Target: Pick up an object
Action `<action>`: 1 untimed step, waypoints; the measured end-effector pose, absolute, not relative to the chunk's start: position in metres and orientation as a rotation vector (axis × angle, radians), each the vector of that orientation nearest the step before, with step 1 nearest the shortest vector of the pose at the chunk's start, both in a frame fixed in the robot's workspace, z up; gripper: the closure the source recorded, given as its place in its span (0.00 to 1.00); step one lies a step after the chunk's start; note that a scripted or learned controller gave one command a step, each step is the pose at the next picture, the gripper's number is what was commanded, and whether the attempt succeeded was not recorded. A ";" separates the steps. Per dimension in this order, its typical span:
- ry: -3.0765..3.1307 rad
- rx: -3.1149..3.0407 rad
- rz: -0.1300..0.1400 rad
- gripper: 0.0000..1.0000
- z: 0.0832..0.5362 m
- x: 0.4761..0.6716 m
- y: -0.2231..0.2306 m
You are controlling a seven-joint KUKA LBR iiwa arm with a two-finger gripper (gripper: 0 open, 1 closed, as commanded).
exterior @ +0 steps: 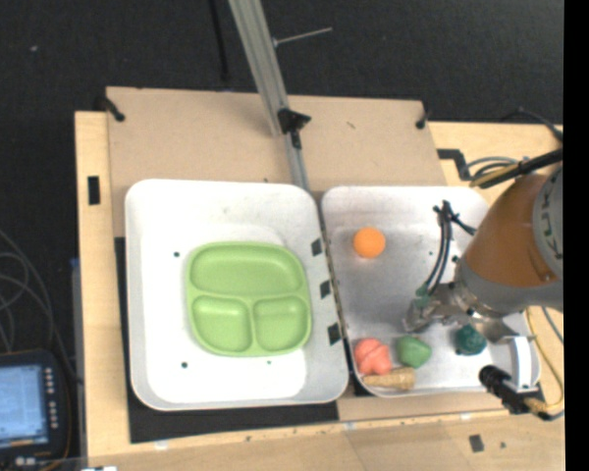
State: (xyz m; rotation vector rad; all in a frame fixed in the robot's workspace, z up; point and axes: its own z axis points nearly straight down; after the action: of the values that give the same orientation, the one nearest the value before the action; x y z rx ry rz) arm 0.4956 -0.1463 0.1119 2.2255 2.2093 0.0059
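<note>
Green ball (413, 350) is lying at the lower right of the frame in the right bin (393, 214), just below my gripper (428, 312); I cannot tell its grip.

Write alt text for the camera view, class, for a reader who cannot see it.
A grey and orange robot arm reaches from the right into the right bin, its gripper low near a green object, a pink one and a teal one. An orange ball lies farther back. The left bin holds a green divided plate.
</note>
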 end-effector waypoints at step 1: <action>2.220 2.212 0.007 1.00 0.171 0.501 -0.139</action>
State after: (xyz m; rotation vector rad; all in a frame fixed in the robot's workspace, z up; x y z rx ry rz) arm 0.5014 -0.1392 0.1712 2.2118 2.2203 0.0072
